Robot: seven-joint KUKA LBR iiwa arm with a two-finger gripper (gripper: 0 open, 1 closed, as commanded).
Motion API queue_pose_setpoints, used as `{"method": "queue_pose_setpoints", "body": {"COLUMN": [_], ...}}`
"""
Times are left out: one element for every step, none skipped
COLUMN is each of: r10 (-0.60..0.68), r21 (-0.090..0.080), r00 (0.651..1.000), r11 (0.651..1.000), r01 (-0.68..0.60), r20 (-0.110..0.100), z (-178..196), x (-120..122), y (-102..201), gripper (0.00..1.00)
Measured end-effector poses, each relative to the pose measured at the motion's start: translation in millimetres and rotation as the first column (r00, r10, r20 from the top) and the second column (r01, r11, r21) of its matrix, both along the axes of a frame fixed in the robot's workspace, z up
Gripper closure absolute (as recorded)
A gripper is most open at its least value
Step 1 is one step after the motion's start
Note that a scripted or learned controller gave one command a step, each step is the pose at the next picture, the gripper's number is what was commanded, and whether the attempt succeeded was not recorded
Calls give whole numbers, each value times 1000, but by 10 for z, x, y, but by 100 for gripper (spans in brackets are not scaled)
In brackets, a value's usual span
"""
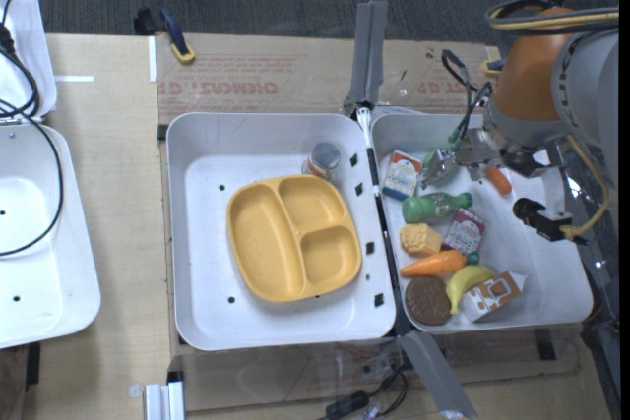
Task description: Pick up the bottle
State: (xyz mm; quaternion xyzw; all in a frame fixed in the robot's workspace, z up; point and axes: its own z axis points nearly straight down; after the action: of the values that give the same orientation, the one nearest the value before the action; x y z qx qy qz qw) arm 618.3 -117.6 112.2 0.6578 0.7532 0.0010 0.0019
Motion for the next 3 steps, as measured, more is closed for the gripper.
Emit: {"method": "queue_pose_setpoints", "body": {"r10": [-55,-54,-54], "r21": [-2,1,1], "r00": [998,999,999], "r11": [998,999,999], "r01": [55,54,54], "r20": [0,2,2], "z": [-159,-63,-63], "x": [29,39,39], "y": [187,200,200], "gripper": [0,100,0]}}
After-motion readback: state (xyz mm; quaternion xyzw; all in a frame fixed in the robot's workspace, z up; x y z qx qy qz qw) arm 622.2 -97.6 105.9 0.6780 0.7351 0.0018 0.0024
